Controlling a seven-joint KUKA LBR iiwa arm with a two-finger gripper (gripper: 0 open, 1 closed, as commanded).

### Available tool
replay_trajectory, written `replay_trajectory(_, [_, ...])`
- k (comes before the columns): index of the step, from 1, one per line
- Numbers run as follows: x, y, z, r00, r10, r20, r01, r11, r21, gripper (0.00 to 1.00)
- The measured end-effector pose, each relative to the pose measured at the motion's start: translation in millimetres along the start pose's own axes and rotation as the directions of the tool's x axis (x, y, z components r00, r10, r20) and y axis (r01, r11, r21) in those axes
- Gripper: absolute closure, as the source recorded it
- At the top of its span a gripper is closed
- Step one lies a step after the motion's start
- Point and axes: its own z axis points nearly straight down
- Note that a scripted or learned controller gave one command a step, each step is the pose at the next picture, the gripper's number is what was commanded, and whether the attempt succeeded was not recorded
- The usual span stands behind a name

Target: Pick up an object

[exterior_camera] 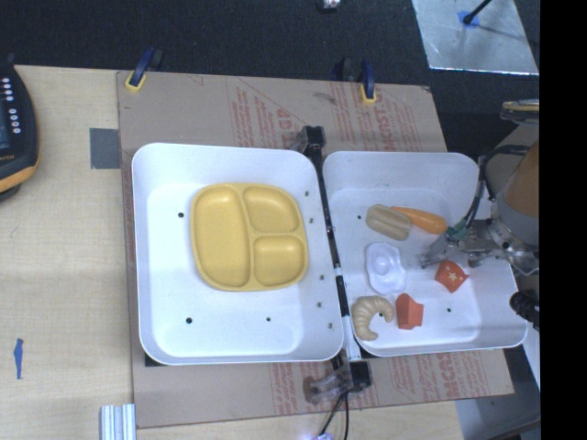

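Note:
The right bin (459, 167) holds several small items. A tan bread roll (387, 222) lies beside an orange carrot (420, 218) near the bin's middle. Below them sits a white cup-like piece (384, 266). Toward the front edge are a beige croissant (372, 313) and a small red-orange piece (409, 311). A red-orange block (449, 276) rests at the right. My gripper (447, 248) reaches in from the right, just above that block and right of the carrot's tip. Nothing shows held in it.
The left bin (156, 246) carries a yellow divided plate (248, 236). Both bins rest on a cardboard sheet (275, 108) clamped at the back. A dark device (14, 126) lies at the bench's left edge.

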Motion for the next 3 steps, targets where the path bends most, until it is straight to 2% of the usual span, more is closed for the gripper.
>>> replay_trajectory(1, [2, -26, 11, 1.000, 0.003, -0.002, -0.003, 1.000, 0.003, 0.00])
replay_trajectory(2, [0, -25, 0, 1.000, 0.002, -0.001, -0.002, 1.000, 0.000, 1.00])
replay_trajectory(3, [35, 55, 10, 1.000, -0.004, -0.001, 0.004, 1.000, -0.008, 1.00])
